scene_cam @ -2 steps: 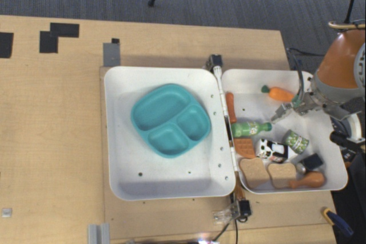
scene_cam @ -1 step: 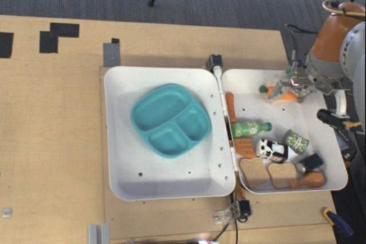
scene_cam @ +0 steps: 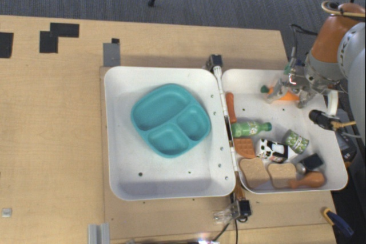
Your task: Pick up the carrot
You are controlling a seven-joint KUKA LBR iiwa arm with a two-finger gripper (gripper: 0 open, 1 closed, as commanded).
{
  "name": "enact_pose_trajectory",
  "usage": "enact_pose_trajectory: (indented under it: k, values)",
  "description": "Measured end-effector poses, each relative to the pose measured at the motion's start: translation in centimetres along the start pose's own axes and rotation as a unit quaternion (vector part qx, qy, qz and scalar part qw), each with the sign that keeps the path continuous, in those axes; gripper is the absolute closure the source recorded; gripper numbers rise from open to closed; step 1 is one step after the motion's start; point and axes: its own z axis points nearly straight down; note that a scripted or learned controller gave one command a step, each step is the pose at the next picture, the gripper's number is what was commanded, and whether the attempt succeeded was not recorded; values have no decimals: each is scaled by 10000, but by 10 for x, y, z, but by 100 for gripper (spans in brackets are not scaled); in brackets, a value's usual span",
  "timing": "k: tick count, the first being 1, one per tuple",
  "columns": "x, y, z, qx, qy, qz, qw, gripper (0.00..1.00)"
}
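Reaching in from the right, the grey arm (scene_cam: pixel 343 51) with its orange band is brought low over the far part of the right bin (scene_cam: pixel 337 177), and the end effector (scene_cam: pixel 290 87) is seen right at the carrot (scene_cam: pixel 284 95). The carrot, orange with a small green tip toward the left, lies near the far wall of that bin, partly covered by the metal fingers; whether it is actually clamped between them cannot be told, nor can it be told how far they are parted. Along the left wall of the same bin a reddish sausage (scene_cam: pixel 230 107) is laid lengthwise, and a green bottle (scene_cam: pixel 249 128) lies on its side just beyond it. A black-and-white cow toy (scene_cam: pixel 270 149) and a small green can (scene_cam: pixel 295 140) are found nearer the middle, while two slices of bread (scene_cam: pixel 269 173) rest at the near edge beside a brown sausage-shaped piece (scene_cam: pixel 309 181). A teal divided plate (scene_cam: pixel 170 119) is held in the left bin (scene_cam: pixel 123 180). Both bins are carried side by side on the pale wooden bench (scene_cam: pixel 51 140).
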Motion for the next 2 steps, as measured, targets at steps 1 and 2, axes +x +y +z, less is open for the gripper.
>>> enact_pose_trajectory:
  k: [1,2]
  values:
    - [1,0,0,-54,-45,-321,9995,0]
    - [1,0,0,-44,-24,-177,9998,0]
